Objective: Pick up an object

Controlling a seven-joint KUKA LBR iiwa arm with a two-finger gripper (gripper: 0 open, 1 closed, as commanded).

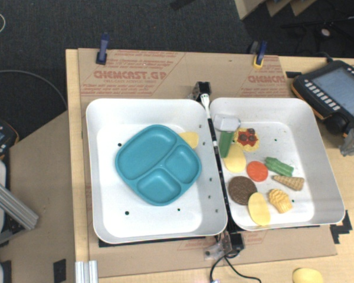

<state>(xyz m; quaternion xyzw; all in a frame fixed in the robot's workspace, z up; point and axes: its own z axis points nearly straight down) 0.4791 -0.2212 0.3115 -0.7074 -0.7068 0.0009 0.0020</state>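
Arm: it is giving me nothing to judge, so the tool's opening and hold I cannot tell.
Targets: toy foods are crowding the right bin, red disc touching brown cookie.
Risk: fingers are likely snagging two neighbours or slipping off.
Left bin: blue tray is sitting flat, hard to pinch.

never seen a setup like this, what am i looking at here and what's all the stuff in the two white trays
This is a robot workbench, seen from one fixed camera above it, looking down at a slant. Two shallow white plastic bins sit side by side on a cardboard sheet. The left bin holds a teal divided plastic plate with a small yellow toy piece touching its upper right edge. The right bin holds a pile of toy food: a brown round cookie, an orange-red disc, a green pod-shaped piece, a yellow oval piece and others. The arm's job is to pick one up; nothing is being held right now.
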